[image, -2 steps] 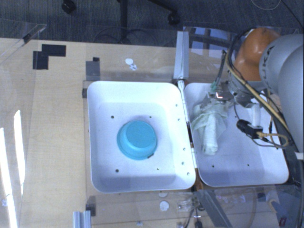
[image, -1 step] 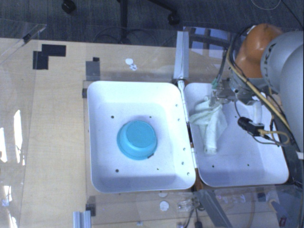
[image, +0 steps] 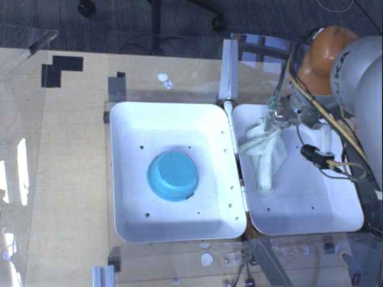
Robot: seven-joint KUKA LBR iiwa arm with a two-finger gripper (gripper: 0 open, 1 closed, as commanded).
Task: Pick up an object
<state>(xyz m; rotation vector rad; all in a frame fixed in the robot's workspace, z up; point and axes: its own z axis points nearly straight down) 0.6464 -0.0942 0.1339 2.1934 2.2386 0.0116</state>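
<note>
Over at 9 o'clock there's just the bare wooden surface (image: 66, 178) with some black tape pieces (image: 60, 69) up toward 10 o'clock. Moving right you hit the left bin (image: 131, 220), shallow and white, and sitting a bit below its middle is a blue bowl (image: 173, 176), upside down by the look of it, well apart from every wall. It's on its own in there.

A metal divider strip (image: 228, 70) runs up from the seam between the two bins toward 12 o'clock.

Then the right bin (image: 311, 214). A white cloth (image: 266, 154) lies crumpled in its left half, near the shared wall, bunched at the top and trailing down toward 6 o'clock. The top of the cloth looks pulled up a little toward the tool (image: 276, 115), which sits at roughly 1 o'clock in the frame, right at the cloth's upper end and touching it or very nearly. Honestly I can't tell how the tool is set, it's small and half buried in cables and white fabric, so no call on whether it's actually got the cloth.

The arm (image: 359, 70) comes in from 3 o'clock, grey, with the orange band (image: 320, 58) up at 2 o'clock, and black and yellow cables (image: 326, 157) hang over the bin's right half.

Up at 12 o'clock, off the surface, an office chair base (image: 154, 2) stands on dark carpet.
</note>
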